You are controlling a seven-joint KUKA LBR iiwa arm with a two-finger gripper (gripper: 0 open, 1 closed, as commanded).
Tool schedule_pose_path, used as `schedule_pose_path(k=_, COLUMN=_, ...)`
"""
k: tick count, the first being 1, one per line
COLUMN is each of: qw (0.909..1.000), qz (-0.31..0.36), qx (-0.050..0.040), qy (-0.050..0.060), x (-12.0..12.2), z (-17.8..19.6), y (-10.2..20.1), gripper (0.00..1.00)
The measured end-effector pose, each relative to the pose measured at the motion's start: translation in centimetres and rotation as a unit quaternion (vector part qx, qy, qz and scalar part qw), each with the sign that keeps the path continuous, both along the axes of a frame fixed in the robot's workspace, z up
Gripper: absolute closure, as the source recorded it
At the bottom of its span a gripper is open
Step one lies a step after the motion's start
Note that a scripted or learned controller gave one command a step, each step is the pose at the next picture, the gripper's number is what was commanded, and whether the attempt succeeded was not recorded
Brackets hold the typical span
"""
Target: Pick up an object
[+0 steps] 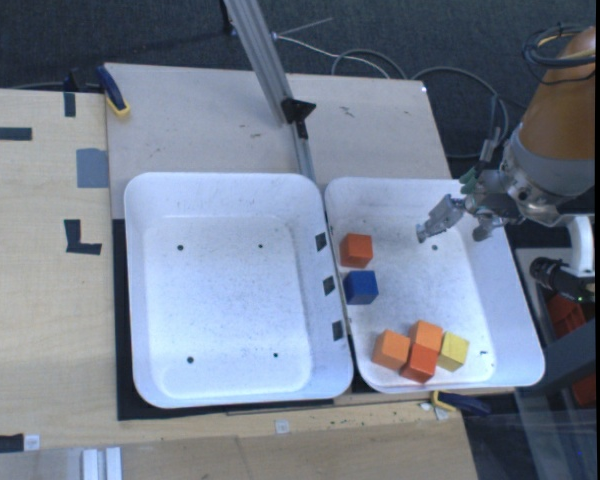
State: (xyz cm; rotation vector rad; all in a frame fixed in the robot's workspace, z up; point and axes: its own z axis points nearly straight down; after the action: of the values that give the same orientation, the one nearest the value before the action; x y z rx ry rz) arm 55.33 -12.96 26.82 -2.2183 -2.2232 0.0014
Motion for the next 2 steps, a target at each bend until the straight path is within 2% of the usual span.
schedule_pose_path(k=1, qw=1.0, qz=0.003, qx=0.0016, qy=0.004, x=1.1, z=-8.2, y=7.1, gripper=0.0)
schedule_pose_path(k=2, qw=1.0, qz=-0.004, qx=0.0011, qy=-0.001, x=-2.0, z=-15.3, y=2.3, gripper=0.0)
